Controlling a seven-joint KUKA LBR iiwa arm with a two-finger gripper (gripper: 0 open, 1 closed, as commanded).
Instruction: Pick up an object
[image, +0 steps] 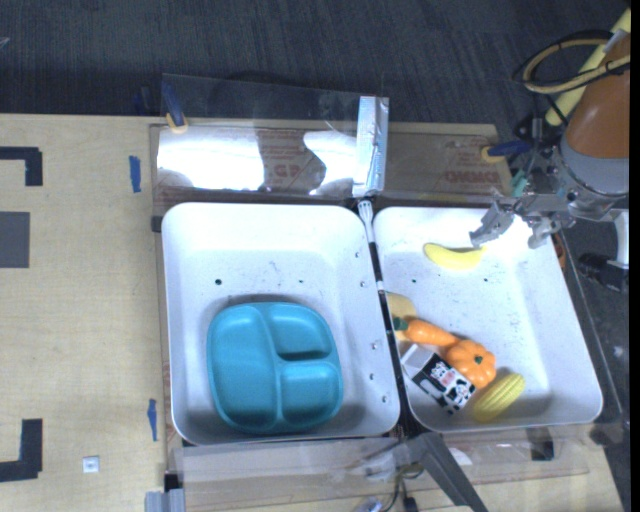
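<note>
Pale wood bench top (80, 300) runs under two shallow white bins set side by side, with a clear plastic sheet (270, 150) standing behind the left one and dark floor beyond. I reach in from the right edge, my grey arm (598, 150) with its orange band showing at the upper right, the wrist angled down and leftward over the far right corner of the right bin (540, 330). My gripper (512, 228) hangs just above that corner, its two fingers spread apart with nothing between them. One fingertip (490, 228) sits just beside the right end of the yellow banana (452, 256), which lies flat on the bin floor near the back wall; whether metal touches it I cannot tell. Well apart from my fingers, toward the front of the same bin, a cluster is packed together: an orange carrot (428, 332), a small orange pumpkin (471, 362), a black-and-white patterned item (441, 380) and a yellow lemon-like piece (497, 393), all touching or nearly so. A pale yellow item (398, 304) rests against the divider wall beside the carrot. The left bin (200, 240) holds a blue divided plate (275, 364), lying flat toward its front.
</note>
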